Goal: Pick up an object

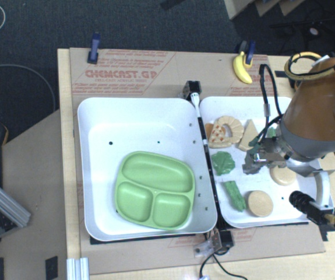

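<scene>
The left bin [91,127] holds a green divided tray [154,189] at its near centre. In the right bin [228,105] lie a pizza slice [218,133], a green leafy piece [222,161], a green stick-shaped piece [234,194] and a round tan disc [260,203]. The gripper [254,162] hangs over the right bin's middle, just right of the leafy piece; its state cannot be determined. A banana [242,69] rests on the surface [126,69] beyond that bin.

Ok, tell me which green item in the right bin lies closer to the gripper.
The leafy green piece, in the middle of the right bin. It lies just left of the gripper; the long green piece lies nearer the bin's front edge.
</scene>
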`<state>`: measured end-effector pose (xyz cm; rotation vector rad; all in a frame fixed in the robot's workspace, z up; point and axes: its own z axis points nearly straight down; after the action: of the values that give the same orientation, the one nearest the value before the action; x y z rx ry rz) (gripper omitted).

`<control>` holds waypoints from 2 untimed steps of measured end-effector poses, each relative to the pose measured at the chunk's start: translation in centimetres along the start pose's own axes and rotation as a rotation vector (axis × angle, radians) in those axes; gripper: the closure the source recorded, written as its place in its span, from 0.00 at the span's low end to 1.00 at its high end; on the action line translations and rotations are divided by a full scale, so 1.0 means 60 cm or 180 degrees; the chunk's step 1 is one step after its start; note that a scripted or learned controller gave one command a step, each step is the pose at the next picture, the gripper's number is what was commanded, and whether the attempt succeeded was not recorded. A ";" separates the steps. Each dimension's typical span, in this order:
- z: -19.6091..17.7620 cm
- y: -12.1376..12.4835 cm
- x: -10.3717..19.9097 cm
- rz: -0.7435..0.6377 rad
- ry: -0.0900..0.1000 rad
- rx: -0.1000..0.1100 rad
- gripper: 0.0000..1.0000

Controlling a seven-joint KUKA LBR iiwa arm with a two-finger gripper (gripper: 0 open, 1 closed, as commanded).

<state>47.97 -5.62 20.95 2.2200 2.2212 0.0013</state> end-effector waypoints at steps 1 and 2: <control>-0.017 0.001 0.000 0.0001 -0.0003 -0.0006 1.00; 0.032 -0.002 -0.082 0.0017 0.0002 0.0018 1.00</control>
<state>47.83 -10.57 19.01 2.2292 2.2185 -0.0042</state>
